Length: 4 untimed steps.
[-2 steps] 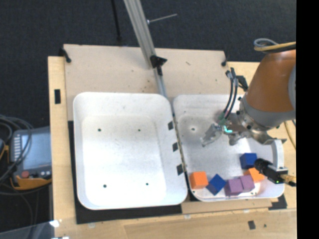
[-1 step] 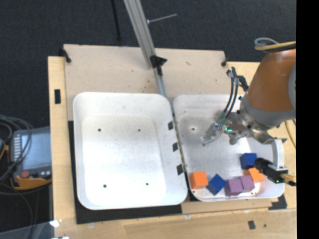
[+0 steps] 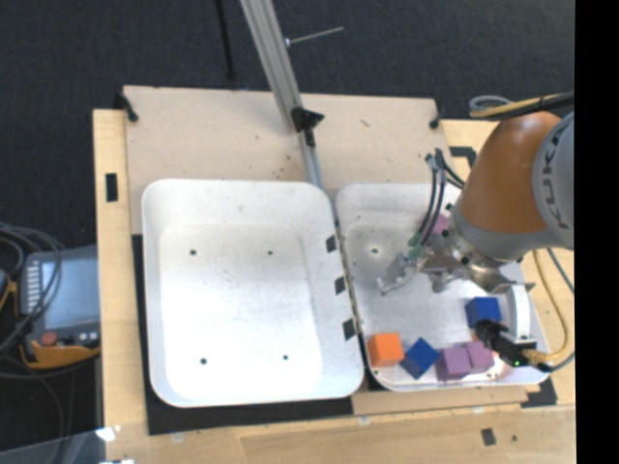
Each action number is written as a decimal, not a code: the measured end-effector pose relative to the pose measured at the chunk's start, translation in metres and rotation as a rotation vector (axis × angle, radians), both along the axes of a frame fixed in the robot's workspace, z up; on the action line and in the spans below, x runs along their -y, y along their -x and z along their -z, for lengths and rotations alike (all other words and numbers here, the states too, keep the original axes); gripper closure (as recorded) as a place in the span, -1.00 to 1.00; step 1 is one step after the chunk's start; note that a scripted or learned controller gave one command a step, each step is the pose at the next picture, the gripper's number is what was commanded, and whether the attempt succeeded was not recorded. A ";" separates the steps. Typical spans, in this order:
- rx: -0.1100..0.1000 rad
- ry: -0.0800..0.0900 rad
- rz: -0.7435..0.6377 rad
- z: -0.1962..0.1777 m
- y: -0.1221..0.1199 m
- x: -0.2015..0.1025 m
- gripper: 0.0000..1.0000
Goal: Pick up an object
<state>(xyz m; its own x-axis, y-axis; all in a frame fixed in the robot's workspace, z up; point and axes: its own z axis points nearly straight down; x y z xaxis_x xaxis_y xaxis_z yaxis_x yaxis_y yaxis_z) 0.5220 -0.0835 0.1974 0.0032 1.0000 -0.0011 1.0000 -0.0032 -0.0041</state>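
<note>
Pink block (image 3: 442, 226) half-hidden behind arm (image 3: 508, 191)

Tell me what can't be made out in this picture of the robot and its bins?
- Gripper: too small and blurred to judge in the camera view.
- Pink object: mostly hidden behind the arm.
- Right bin: its far right side is covered by the arm.
- Upper blue block: partly overlapped by the wrist.

I am watching my arm (image 3: 517, 187) at the right of the frame: a broad orange band is wrapping its rounded grey casing, dark letters are showing at the far edge, and black cables are looping beside its metal gripper (image 3: 398, 274).
</note>
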 end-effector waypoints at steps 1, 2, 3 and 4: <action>-0.002 0.000 -0.001 0.062 0.003 0.006 -1.00; 0.006 0.002 -0.001 0.101 0.002 0.008 -1.00; 0.011 0.000 0.007 0.088 0.001 0.008 1.00; 0.010 -0.001 0.001 0.045 0.000 0.010 1.00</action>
